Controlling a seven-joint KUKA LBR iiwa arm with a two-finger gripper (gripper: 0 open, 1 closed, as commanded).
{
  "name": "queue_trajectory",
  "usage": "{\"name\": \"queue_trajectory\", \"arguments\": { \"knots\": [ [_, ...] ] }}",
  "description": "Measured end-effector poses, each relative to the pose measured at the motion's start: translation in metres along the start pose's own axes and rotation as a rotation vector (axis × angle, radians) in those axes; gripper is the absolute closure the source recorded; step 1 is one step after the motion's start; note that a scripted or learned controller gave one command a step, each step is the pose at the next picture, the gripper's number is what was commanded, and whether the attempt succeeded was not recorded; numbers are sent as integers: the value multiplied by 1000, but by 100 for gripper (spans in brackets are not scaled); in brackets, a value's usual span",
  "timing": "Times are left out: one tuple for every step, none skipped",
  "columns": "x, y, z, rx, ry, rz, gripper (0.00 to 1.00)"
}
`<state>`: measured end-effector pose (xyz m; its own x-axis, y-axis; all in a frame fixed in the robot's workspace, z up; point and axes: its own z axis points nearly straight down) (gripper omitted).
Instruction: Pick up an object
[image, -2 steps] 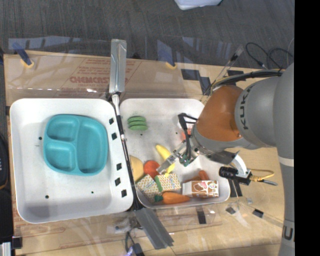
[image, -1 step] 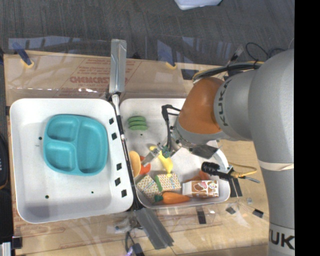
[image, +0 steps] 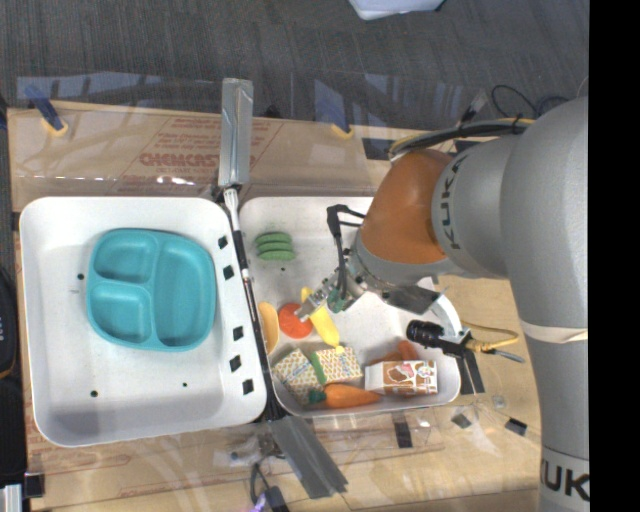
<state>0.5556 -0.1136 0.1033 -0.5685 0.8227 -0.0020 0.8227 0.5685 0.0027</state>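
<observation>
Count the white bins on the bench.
2: the left bin holds a teal divided plate; the right bin holds toy food, beneath the gripper.

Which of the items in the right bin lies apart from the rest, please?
The green ridged item, alone near the bin's far left corner. The others, such as the carrot and carton, cluster toward the near side.

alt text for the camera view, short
The gripper of the grey KUKA arm is low in the right bin, above a yellow toy among play food: a green piece, a carrot, a small carton. The left bin holds a teal divided plate.
</observation>
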Motion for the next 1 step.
{"name": "queue_trajectory", "arguments": {
  "knots": [
    [18, 28, -139, 2, 0, 173, 100]
  ]
}}
